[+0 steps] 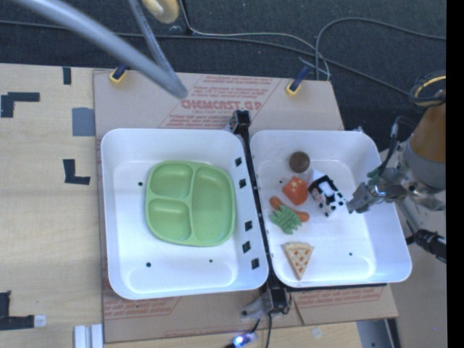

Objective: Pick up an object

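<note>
The right bin point(377, 252) holds several small toy foods. A brown round piece point(299, 161) lies toward the back. A red piece point(295, 190) sits beside a black-and-white cow figure point(326, 195). A carrot with green leaves point(288, 214) lies in the middle, and a pizza slice point(298, 257) is near the front. My gripper point(362, 199) hangs over the bin's right side, just right of the cow figure, with nothing seen between its fingers. The arm's orange band point(429, 138) is at the far right.
The left bin point(119, 216) holds a green divided plate point(191, 201). A black divider point(250, 194) runs between the bins. Cables trail across the dark floor behind the bench. A grey pole point(87, 27) crosses the upper left.
</note>
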Controlling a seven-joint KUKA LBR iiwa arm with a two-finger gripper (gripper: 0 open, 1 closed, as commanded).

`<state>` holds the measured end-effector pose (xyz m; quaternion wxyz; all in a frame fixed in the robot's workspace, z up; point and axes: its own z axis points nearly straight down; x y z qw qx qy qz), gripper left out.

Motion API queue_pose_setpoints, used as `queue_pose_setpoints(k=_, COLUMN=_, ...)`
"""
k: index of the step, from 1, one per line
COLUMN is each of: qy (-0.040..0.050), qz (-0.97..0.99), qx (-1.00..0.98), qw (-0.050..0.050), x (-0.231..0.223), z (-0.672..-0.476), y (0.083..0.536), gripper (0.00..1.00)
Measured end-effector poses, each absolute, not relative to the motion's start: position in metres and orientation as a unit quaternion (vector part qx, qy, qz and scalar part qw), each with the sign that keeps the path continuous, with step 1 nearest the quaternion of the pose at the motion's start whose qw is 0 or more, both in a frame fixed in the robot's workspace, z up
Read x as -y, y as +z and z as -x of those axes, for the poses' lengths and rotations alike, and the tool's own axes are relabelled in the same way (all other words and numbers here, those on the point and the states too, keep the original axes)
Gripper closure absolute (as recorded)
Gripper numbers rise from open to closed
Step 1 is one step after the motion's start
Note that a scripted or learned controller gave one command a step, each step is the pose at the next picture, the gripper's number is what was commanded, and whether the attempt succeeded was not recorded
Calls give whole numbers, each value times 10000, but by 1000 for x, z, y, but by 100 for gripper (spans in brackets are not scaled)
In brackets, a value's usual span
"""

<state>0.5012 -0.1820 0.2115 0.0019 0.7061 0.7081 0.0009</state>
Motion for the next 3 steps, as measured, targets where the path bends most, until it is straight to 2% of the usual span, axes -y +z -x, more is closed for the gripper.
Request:
queue_pose_setpoints(k=1, qy=10, qz=-7065, qx=-7078, qw=29, x=185, z=-505, y=274, gripper=100)
queue_pose_setpoints(k=2, qy=-7, qz=-7054, qx=-7088, qw=-7, x=139, z=-524, y=256, gripper=100)
queue_pose_setpoints(k=3, qy=-1, qz=-7051, qx=-7091, qw=-6, x=96, z=-543, y=257, gripper=100)
